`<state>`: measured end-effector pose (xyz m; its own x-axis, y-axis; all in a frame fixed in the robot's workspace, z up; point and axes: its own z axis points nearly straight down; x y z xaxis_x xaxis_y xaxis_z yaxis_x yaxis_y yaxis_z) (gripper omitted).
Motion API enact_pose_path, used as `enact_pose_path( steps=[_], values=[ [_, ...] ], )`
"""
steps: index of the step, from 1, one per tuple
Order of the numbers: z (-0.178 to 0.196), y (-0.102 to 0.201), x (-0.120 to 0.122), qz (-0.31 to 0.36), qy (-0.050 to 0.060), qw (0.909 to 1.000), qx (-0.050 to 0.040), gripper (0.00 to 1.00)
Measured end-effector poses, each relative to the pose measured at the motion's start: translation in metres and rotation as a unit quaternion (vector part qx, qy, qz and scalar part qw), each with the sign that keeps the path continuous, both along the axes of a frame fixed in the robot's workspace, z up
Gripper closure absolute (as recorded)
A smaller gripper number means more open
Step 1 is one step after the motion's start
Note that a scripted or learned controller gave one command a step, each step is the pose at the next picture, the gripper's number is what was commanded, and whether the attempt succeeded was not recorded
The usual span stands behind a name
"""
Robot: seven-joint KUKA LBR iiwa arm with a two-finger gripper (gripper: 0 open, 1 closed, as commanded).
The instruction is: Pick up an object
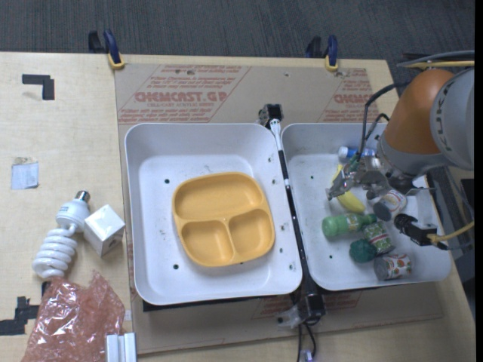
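Note:
My gripper (352, 182) hangs low in the right bin (311, 232), just above a small yellow object (349, 200) that lies at its tip. Whether anything is in its hold is hidden by the wrist. Below the yellow object lies a green bottle (344, 224) on its side. Further toward the bin's near right corner are a dark green piece (362, 252), a green-labelled can (378, 237) and a red-and-white can (393, 266). A blue-capped item (346, 154) sits just behind the gripper.
The left bin (151, 270) holds a yellow divided plate (223, 219). A black divider bar (285, 179) runs between the bins. On the bench to the left lie a spiral light bulb (59, 243), a white cube (104, 229) and crumpled pink plastic (72, 319).

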<state>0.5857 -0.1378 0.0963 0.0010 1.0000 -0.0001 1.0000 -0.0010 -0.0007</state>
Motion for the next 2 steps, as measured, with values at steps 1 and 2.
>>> enact_pose_path(
  steps=[1,2],
  values=[
    [0.010,-0.001,0.001,-0.001,-0.001,1.0000,-0.0003,1.00],
    [0.096,0.061,-0.037,0.001,-0.001,1.0000,-0.0002,1.00]
  ],
)
